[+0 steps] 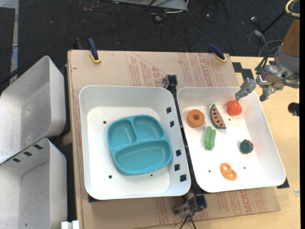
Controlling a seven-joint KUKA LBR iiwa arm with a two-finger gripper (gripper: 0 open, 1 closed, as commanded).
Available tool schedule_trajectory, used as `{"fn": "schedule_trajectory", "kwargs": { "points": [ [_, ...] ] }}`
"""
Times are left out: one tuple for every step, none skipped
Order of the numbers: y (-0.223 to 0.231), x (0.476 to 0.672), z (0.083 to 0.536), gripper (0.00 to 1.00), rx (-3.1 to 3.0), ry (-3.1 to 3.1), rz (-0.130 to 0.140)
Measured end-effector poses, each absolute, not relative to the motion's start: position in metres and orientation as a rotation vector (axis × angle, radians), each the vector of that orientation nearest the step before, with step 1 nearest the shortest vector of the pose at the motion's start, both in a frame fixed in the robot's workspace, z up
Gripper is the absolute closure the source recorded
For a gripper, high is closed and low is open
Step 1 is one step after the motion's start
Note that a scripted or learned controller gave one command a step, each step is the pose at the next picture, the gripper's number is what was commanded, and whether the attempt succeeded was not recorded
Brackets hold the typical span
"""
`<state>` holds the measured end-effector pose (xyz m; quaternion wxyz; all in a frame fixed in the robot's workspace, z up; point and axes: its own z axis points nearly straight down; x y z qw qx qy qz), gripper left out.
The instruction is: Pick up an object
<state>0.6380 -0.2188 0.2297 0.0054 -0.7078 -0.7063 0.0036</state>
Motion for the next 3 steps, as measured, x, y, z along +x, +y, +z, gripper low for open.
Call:
{"fn": "schedule_trajectory", "kwargs": {
  "points": [
    [-0.218,0.641,0.239,0.0,-2.221,-2.224,0.0],
    [-0.22,0.638,0.175,0.0,-2.22,-2.218,0.004],
    [-0.214,0.639,0.112,0.0,-2.216,-2.223,0.003]
  ]
}}
